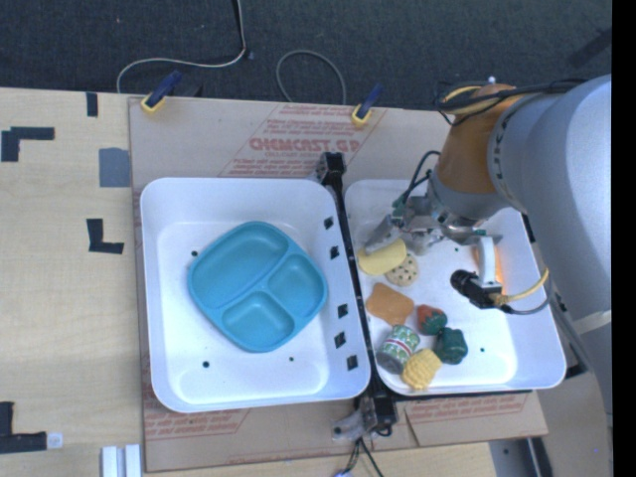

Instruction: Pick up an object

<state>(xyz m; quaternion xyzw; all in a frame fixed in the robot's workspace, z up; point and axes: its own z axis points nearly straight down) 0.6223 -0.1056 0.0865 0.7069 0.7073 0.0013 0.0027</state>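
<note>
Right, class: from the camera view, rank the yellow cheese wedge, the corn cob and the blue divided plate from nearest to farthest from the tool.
The tool sits in the right bin's upper left.
1. Yellow cheese wedge: just below the tool, right bin.
2. Corn cob: near the right bin's bottom edge.
3. Blue divided plate: in the left bin, across the divider.

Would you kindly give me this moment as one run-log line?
gripper: over right bin, at yellow cheese piece | grasp: unconfirmed | blue tray: left bin
</note>
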